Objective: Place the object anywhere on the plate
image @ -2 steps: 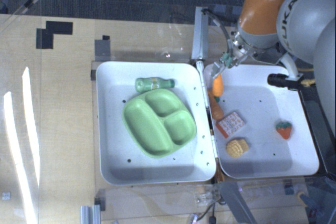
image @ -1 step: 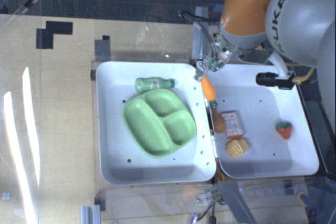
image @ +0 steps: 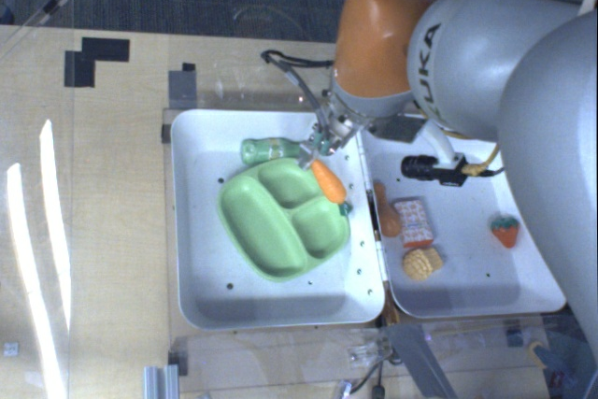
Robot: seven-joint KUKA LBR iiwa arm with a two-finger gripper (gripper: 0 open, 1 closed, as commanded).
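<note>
Near the frame's centre the tool (image: 316, 150) pinches the top of a small carrot (image: 327, 182), probably light, stiff, slippery plastic, best gripped mid-body, over the green plate's (image: 280, 220) upper-right rim.

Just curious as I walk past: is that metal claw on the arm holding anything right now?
Pincer: cannot be told; it sits by the orange toy carrot at the green plate's rim.
</note>
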